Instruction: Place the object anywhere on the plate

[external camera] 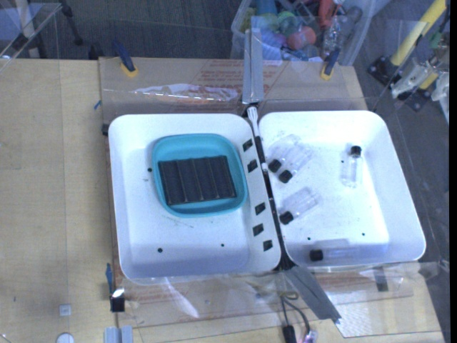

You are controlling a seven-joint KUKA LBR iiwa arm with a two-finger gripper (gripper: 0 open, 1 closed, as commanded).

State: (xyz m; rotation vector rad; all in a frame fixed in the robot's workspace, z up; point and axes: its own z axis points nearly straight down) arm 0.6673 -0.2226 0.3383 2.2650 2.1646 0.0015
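A teal plate point(163, 156) with rounded corners rests in the left white bin point(132, 213), slightly back of its middle. A dark ribbed rectangular object point(196, 180) lies flat on the plate and covers most of its floor. In the right white bin point(389, 206) lie several clear vials with black caps: two point(289, 156) near the divider at the back, one point(298, 204) below them, one point(350, 164) further right, and one point(335, 252) against the front wall.
A row of black clips point(257, 191) runs along the ridge between the two bins. Behind the bins stands a clear tub of colourful toys point(307, 13). Wooden bench top point(50, 191) stretches to the left.
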